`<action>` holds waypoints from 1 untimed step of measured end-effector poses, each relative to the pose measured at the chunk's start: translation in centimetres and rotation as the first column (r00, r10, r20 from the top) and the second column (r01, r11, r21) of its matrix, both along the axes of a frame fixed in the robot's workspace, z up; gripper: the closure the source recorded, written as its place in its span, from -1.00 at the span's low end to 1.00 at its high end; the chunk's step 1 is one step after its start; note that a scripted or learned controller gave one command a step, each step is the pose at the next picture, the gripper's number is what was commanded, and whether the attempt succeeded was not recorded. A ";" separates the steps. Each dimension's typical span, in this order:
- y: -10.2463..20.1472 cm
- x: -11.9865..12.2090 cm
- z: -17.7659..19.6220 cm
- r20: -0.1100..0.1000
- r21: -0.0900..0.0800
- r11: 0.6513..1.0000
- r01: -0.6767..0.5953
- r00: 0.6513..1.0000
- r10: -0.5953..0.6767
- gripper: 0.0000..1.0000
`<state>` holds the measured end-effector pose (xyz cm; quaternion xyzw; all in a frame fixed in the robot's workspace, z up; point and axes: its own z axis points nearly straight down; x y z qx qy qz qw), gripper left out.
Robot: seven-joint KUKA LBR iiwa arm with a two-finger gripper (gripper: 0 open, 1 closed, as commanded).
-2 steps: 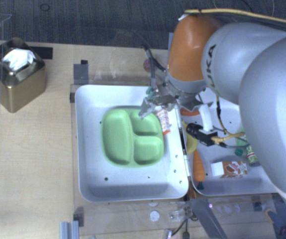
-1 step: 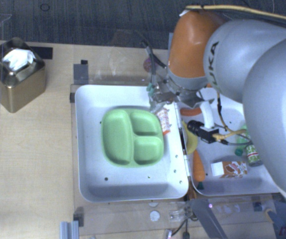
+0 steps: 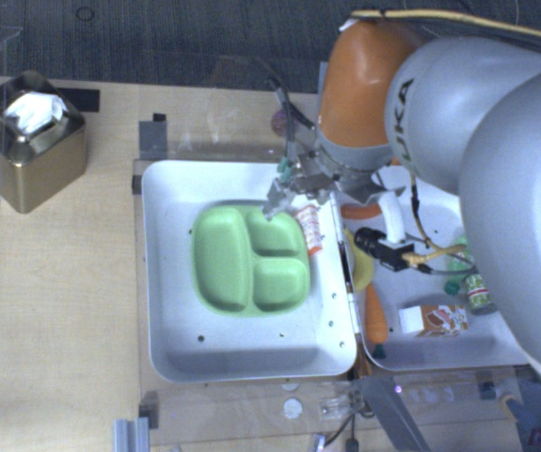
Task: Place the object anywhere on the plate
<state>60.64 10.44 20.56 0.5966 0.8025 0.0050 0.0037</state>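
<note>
From my seat the biggest thing in sight is the arm (image 3: 477, 158), grey with its orange band, reaching in from the right and hanging over the seam between the two bins. Under it on the left sits the left bin (image 3: 171, 347), and inside that the green plate (image 3: 242, 257) with its three compartments — one long one on the left, two smaller ones on the right. The right bin (image 3: 430, 351) is mostly covered by the arm; I can make out a carrot (image 3: 375, 316) along its left wall, a small box (image 3: 435, 320) and a little bottle (image 3: 477, 295) there. The gripper (image 3: 279, 199) points down and to the left, its tip over the plate's upper edge near the top right compartment; whether it is released or clenched I cannot tell at this size. The object I take to be the task's thing is the small packet (image 3: 310, 228) with red and white print — it lies just right of the gripper tip and a touch lower, on the bin floor against the plate's right rim, its long axis running roughly up and down the view, parallel to that rim. So my judgement is that the packet is not on the plate yet, and the plate lies just to its left
</note>
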 end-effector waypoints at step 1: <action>0.1 0.2 1.2 0.007 0.002 1.000 -0.005 1.000 0.005 1.00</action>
